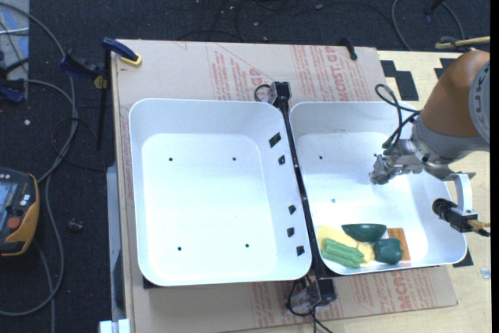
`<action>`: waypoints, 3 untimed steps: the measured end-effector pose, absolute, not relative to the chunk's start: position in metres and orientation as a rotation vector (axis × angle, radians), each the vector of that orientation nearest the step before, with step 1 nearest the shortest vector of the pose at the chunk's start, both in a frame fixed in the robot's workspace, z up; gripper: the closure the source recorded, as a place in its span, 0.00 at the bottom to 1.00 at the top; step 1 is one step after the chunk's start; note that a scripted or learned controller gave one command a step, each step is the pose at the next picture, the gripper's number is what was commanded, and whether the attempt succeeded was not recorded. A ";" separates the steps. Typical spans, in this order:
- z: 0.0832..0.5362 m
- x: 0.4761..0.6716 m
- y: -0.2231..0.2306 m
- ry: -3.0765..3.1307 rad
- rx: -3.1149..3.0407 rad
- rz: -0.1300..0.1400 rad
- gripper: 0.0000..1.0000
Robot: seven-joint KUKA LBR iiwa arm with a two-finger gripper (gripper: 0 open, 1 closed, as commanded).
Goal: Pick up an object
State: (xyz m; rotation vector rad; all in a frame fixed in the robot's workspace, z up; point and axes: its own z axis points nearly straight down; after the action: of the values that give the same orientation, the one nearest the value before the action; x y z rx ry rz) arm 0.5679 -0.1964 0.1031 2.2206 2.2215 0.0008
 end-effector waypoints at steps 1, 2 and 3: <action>0.155 0.578 -0.193 2.220 2.218 0.004 1.00; 0.200 0.580 -0.199 2.219 2.219 0.003 1.00; 0.262 0.581 -0.205 2.218 2.218 0.004 1.00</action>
State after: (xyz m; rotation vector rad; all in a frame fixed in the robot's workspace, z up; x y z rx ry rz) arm 0.5810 -0.2052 0.2615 2.2177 2.2177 0.0044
